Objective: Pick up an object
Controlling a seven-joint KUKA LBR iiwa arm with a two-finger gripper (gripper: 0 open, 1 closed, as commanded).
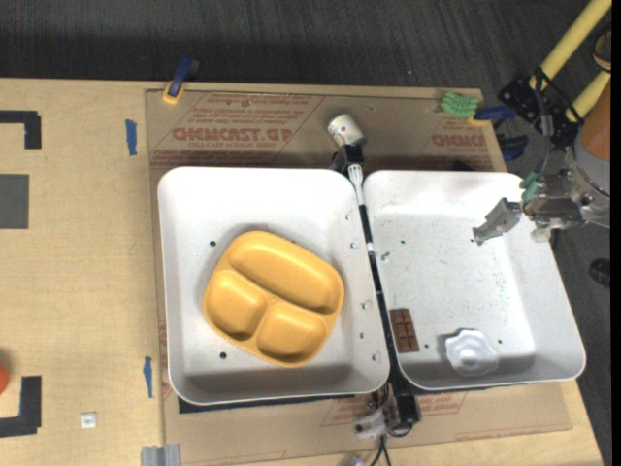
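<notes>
A: Where does the claw point(493, 221) sit?

B: Over the right bin point(543, 289), near its upper right corner; it comes in from the right edge of the view, with the grey wrist hardware behind it; the grey tip points down and to the left, above the speckled white floor of that bin.

A: Is it clamped on anything?

B: Nothing shows between its parts; whether it stands apart or together I cannot tell, the tip is too small and blurred.

A: And the things it could lift?

B: Two lie in the right bin, both near the front wall; a small brown chocolate bar point(404, 329) lies against the left wall, its long side running along that wall; a white plastic piece point(470, 349), lumpy and rounded, sits just to the right of it, apart from the bar; both are well apart from the claw.

A: The left bin point(184, 260)?

B: It holds a yellow divided tray point(274, 296), turned at a slant, with one long compartment and two smaller ones; it lies in the middle of the bin floor.

A: Anything else on the surface point(78, 260)?

B: A brown cardboard sheet point(252, 129) with red print lies under both bins; a green clamp point(459, 105) grips its far right corner; a small white knob point(342, 126) stands behind the seam between the bins.
</notes>
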